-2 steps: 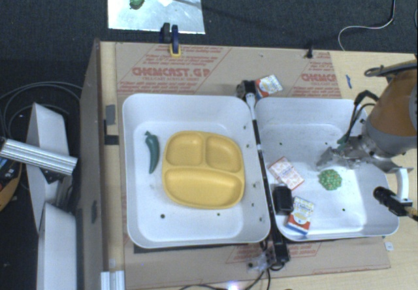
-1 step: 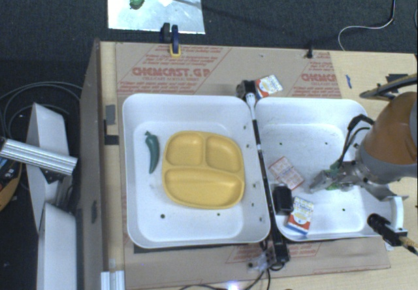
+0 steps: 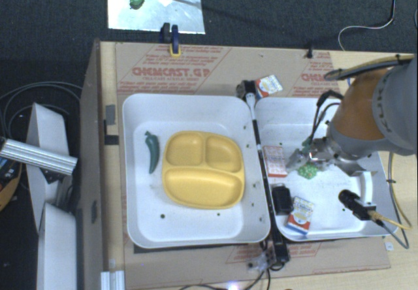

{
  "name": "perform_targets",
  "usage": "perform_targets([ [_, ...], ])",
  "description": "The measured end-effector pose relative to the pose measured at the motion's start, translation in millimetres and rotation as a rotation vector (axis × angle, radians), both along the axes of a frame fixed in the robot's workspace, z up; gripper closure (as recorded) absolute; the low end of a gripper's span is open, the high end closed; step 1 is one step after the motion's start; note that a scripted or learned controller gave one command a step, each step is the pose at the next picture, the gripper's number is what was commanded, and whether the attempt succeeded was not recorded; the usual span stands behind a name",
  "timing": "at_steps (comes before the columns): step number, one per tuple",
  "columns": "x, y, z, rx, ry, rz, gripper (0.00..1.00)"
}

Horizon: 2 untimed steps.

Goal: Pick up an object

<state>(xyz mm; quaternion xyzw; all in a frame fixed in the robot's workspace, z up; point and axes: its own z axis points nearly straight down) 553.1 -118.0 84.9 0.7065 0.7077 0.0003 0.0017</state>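
Reaching in from the right, the gripper [image 3: 304,159] is seen low in the right bin [image 3: 287,115], just above the small green object [image 3: 309,171] that lies near the middle of that bin. The object appears to be touched by the gripper's tip, though the view is too coarse there for contact to be confirmed. Whether the gripper is open or closed cannot be told, and nothing can be said to be held.

A red-and-white card [image 3: 274,160] lies just beside the gripper, against the bin's left wall. A black block [image 3: 282,198] is found nearer the front, and a small carton [image 3: 300,213] sits next to it at the front edge. In the left bin [image 3: 196,109] a yellow divided plate [image 3: 202,168] is set in the middle, with a green pepper [image 3: 151,150] to its left, apart from it.

The step in hand is judged to be the approach to the small green object, or the closing upon it; the lift has not yet been made, since the object rests on the bin floor. A firm, centred closure on the object would be called for next, followed by a straight rise. The card should be kept out of the grasp, being so near.
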Motion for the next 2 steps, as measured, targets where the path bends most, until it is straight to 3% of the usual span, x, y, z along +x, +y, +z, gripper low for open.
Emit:
perform_targets([
  [1, 0.8, 0.3, 10.7, 0.0, -0.001, 0.002, 1.0],
  [2, 16.0, 73.4, 100.5, 0.003, -0.001, 0.003, 1.0],
])
